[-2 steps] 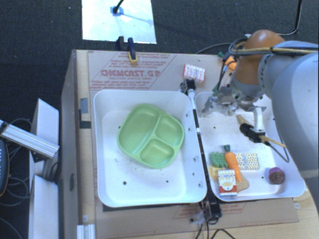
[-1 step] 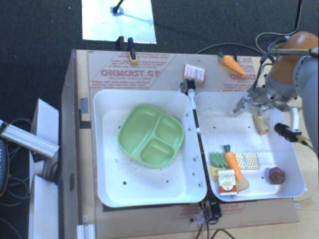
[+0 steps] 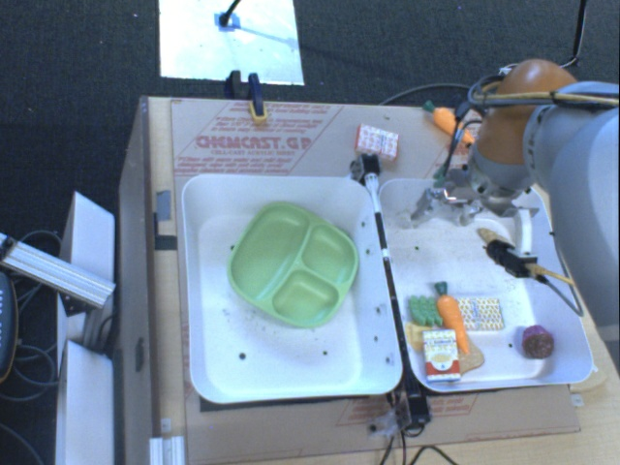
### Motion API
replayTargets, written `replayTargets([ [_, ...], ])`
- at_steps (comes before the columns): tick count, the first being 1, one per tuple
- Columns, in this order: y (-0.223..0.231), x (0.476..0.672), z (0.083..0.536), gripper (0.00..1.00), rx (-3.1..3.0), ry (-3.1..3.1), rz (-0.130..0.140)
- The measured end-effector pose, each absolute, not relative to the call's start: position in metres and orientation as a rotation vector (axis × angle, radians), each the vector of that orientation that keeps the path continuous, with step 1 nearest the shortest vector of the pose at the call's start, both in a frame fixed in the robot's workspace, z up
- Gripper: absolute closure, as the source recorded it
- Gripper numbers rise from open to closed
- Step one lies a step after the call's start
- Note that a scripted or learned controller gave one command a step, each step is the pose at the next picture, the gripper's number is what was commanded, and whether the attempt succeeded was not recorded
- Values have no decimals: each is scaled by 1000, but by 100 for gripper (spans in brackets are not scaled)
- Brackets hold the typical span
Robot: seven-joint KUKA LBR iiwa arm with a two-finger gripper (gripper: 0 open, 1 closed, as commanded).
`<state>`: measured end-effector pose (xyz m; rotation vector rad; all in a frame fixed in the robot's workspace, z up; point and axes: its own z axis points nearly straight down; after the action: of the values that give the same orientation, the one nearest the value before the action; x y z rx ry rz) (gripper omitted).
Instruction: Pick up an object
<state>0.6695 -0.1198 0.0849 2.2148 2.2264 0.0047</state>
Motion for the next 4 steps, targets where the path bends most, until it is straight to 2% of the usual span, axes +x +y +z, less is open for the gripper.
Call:
replayTargets([
  [1, -139, 584, 84, 0, 2221, 2221, 0],
  [2, -101, 488, 84, 0, 2222, 2222, 1],
  [3, -101, 490, 95, 100, 2220, 2221, 5],
  [4, -38, 487, 185, 100, 2217, 2224, 4],
])
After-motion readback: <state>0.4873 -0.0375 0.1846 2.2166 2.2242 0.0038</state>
